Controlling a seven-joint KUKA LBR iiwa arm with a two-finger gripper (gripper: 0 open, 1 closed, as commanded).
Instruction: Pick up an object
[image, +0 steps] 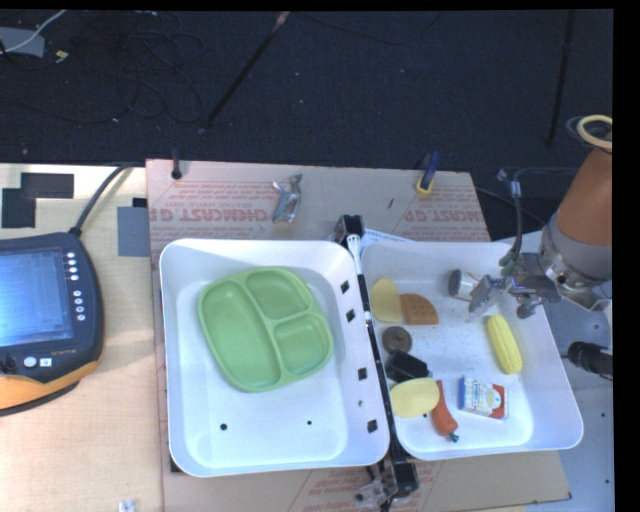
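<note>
- Corn cob (504, 343), yellow and lying lengthwise in the right bin (560, 420), is seen just below and slightly right of the claw (492, 290), close to it but apart from it.
- Nothing is seen between the claw's tips; whether they are spread or pressed together cannot be told at this slant.
- The claw is held over the upper right part of the right bin, with the grey arm and its orange band (590, 195) entering from the right edge.
- A small metal cylinder (460, 284) is seen just left of the claw.
- Along the bin's left side, a yellow rounded piece (386, 298), a brown bread-like slice (420, 310), a dark round disc (397, 339), a black block (406, 364) and a pale yellow lump (414, 398) are crowded together.
- An orange carrot (443, 414) and a small red and white packet (483, 397) are placed near the bin's lower edge.
- Open floor is left in the middle of the right bin, between the corn cob and the left cluster.
- A green divided plate (265, 326) is set in the left bin (200, 440), with bare white floor below it.
</note>
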